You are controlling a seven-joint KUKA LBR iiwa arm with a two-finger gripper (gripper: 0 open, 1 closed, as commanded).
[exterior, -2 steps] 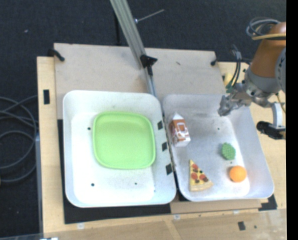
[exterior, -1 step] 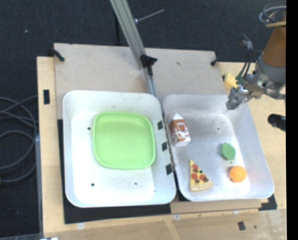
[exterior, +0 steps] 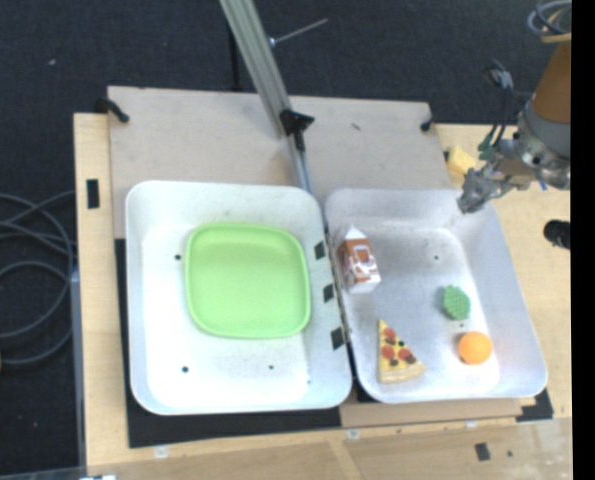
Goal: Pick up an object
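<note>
The right bin (exterior: 497, 258) holds a small brown and white carton (exterior: 357, 261) near its left wall, a pizza slice (exterior: 396, 352) at the front, a green knobbly piece (exterior: 456, 302) and an orange ball (exterior: 473, 348) at the right. My gripper (exterior: 474, 196) hangs over the bin's far right corner, above and well behind these objects, with nothing seen between its fingers. The arm's orange band sits at the upper right.
The left bin (exterior: 157, 268) holds a light green square plate (exterior: 247, 280). A slanted metal pole (exterior: 262, 63) rises behind the bins. A small yellow item (exterior: 460, 160) lies on the bench beside the gripper. Cables lie at far left.
</note>
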